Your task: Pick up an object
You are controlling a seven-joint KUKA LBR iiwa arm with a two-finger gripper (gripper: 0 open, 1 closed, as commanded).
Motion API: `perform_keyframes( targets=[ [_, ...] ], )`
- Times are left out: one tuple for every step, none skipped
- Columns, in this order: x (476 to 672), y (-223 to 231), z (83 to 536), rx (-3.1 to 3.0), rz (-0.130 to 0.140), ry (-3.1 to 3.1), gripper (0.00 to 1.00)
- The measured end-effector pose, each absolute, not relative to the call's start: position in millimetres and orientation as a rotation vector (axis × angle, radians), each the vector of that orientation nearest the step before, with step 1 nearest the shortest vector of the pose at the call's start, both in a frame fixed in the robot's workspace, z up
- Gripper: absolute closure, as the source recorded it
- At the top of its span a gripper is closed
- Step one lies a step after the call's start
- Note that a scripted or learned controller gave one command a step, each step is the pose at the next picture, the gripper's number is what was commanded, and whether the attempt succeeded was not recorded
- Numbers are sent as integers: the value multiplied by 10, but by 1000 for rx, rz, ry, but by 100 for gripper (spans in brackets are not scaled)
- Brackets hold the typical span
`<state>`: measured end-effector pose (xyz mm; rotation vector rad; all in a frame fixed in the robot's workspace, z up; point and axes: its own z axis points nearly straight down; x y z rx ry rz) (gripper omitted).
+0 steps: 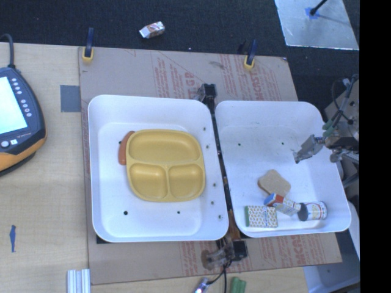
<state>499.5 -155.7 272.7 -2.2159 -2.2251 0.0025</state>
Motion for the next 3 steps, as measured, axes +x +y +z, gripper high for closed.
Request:
perform_keyframes(
  targets=[
    [5106,-1231,1809,-2212,7,-2225,0],
    [5511,-1356,905,-2212,8,-2224,0],
    [4930,-1347,913,-2212,5,-2227,0]
  ],
)
